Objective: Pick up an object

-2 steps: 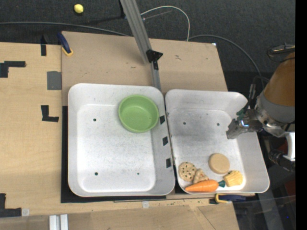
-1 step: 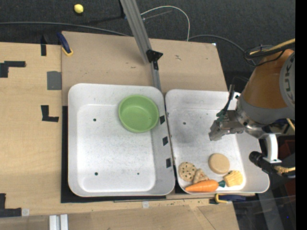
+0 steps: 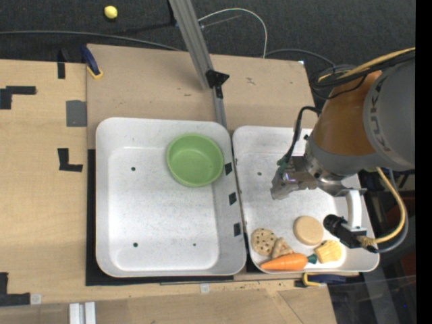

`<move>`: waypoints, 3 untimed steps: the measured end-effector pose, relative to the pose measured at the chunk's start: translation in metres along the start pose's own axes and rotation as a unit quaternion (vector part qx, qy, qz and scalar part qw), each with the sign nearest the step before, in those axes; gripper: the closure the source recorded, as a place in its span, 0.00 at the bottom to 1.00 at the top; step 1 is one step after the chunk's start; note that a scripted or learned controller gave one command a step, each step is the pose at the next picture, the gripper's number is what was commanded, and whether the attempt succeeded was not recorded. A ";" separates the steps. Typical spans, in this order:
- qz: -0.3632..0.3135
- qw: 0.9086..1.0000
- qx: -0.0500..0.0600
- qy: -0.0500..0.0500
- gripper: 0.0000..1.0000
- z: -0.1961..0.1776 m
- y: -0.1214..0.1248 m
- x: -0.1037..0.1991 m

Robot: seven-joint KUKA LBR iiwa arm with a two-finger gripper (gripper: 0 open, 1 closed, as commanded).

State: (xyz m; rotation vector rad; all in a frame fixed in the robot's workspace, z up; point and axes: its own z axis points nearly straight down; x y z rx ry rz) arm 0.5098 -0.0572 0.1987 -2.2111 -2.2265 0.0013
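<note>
Pick not done yet: gripper (image 3: 285, 185) hangs over the right bin (image 3: 260, 150), can't tell its state, nothing visibly held, w/ carrot (image 3: 287, 262), cookie (image 3: 262, 240), tan round piece (image 3: 308, 230) & yellow piece (image 3: 329, 251) near the bin's front edge, green bowl (image 3: 195, 159) in left bin (image 3: 121, 208).

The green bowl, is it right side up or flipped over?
Right side up. The green bowl in the left bin shows its open mouth and hollow inside to the camera, with nothing in it.
</note>
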 end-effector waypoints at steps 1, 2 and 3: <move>-0.001 1.000 -0.001 0.000 1.00 -0.014 0.011 0.057; 0.000 1.000 0.000 0.000 1.00 -0.012 0.019 0.101; 0.000 1.000 0.000 0.000 1.00 -0.011 0.021 0.147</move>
